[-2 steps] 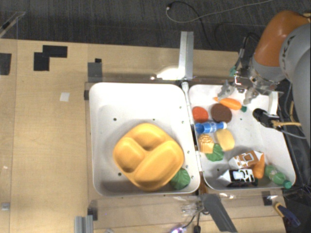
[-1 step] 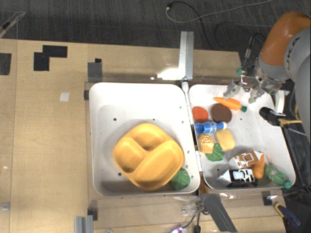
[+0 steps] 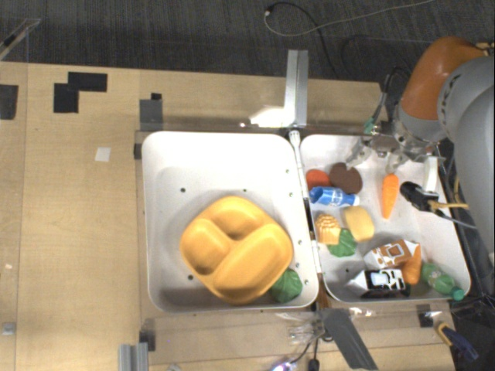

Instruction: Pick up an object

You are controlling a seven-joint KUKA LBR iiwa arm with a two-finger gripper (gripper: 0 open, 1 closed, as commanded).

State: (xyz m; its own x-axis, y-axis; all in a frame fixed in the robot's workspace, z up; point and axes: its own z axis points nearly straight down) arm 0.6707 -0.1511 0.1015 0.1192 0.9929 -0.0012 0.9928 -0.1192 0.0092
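Note:
My gripper hangs over the far end of the right bin. Its fingers are spread open and hold nothing. Just in front of it lies an orange carrot, pointing toward the near edge. To the gripper's left sit a brown rounded object and a red-orange ball. Closer to me are a blue can, a yellow block and a corn cob.
The near end of the right bin holds a small carton, a black item and a green bottle. In the left bin a big yellow moulded piece rests beside a green leafy toy.

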